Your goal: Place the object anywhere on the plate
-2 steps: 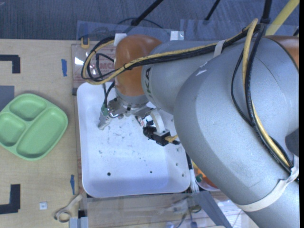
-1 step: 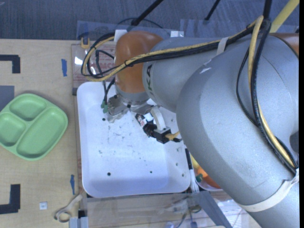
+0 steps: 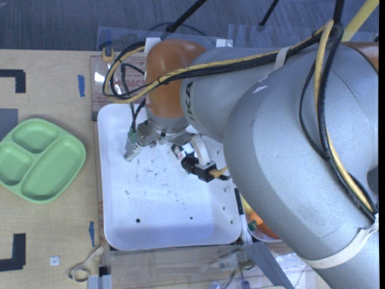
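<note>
the arm (image 3: pixel 289 131) fills the right half of the frame, grey, with its orange band (image 3: pixel 168 71) at upper centre and yellow and black cables (image 3: pixel 240 59) looped across it. below the band the tool (image 3: pixel 132 146) reaches down over the upper left part of a white bin (image 3: pixel 162 221) at centre. whether the tool is clenched or released cannot be told from this angle, and nothing can be seen gripped in it. a small black and white fitting (image 3: pixel 195 161) hangs off the wrist just right of the tool, over the bin.

the bin floor is scuffed with dark specks and faint marks. the object to be moved cannot be made out for sure; a bit of orange and green (image 3: pixel 255 224) peeks out under the arm at the bin's lower right corner, too hidden to name.

the plate (image 3: pixel 41 159), light green with three compartments, lies on the tabletop (image 3: pixel 48 83) at the left of the frame, well apart from the bin. black corner marks and strips of blue tape (image 3: pixel 80 85) sit on the tabletop around it.
</note>
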